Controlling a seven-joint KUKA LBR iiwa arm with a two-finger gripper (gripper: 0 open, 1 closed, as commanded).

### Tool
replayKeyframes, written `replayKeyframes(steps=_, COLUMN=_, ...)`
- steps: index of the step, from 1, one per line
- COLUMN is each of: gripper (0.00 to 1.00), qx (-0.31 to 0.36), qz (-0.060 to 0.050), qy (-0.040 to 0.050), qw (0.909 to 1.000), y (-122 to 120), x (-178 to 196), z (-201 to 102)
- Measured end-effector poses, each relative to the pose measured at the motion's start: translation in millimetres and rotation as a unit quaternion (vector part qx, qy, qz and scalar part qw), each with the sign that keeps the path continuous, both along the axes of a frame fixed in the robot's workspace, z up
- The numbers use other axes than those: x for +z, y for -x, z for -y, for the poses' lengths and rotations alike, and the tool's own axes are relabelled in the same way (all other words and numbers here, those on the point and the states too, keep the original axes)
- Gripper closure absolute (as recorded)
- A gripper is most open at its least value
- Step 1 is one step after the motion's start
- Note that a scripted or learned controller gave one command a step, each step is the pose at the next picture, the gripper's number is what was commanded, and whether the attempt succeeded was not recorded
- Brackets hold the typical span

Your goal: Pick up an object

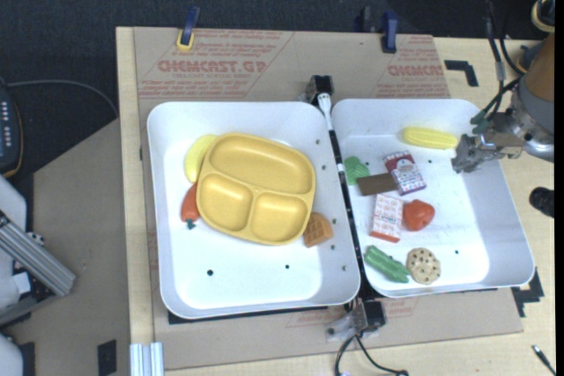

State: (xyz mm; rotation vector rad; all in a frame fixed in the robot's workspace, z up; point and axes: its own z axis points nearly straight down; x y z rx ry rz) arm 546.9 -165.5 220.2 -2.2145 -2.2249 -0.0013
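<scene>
We see the tool point(467, 156) at the right side of the right bin point(493, 216), low over the bin's white floor just beside its right wall. We cannot tell how it is set, and nothing shows in its grip.

The nearest thing to it is the corn point(429, 137), lying just to its left at the far end of that bin. Farther left are a red-and-white packet point(404, 172), a brown bar point(374, 184) and a green piece point(356, 168). Nearer to us lie a second packet point(386, 217), touching a red tomato point(418, 214), then a green pod point(386, 264) and a cookie point(424, 265) at the near edge.

In the left bin point(238, 286) a yellow tray point(256, 188) sits tilted, with a banana point(197, 156) at its far left, a red pepper point(189, 205) at its left and a waffle point(317, 230) at its right near corner.
</scene>
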Motion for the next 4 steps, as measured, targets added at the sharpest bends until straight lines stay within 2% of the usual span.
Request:
replayKeyframes(steps=1, gripper=1.0, qx=0.001, qz=-0.001, qy=-0.0003, qw=1.0, y=3.0, x=-8.2, z=-54.5)
replayKeyframes(steps=2, gripper=1.0, qx=0.002, qz=0.002, qy=-0.0002, qw=1.0, y=3.3, x=8.6, z=-117.1)
replayKeyframes(steps=3, gripper=1.0, qx=-0.001, qz=0.002, qy=0.0014, qw=1.0, y=-6.6, x=4.5, z=-115.1)
replayKeyframes(steps=4, gripper=1.0, qx=-0.003, qz=-0.001, qy=0.001, qw=1.0, y=4.0, x=-4.7, z=-106.8)
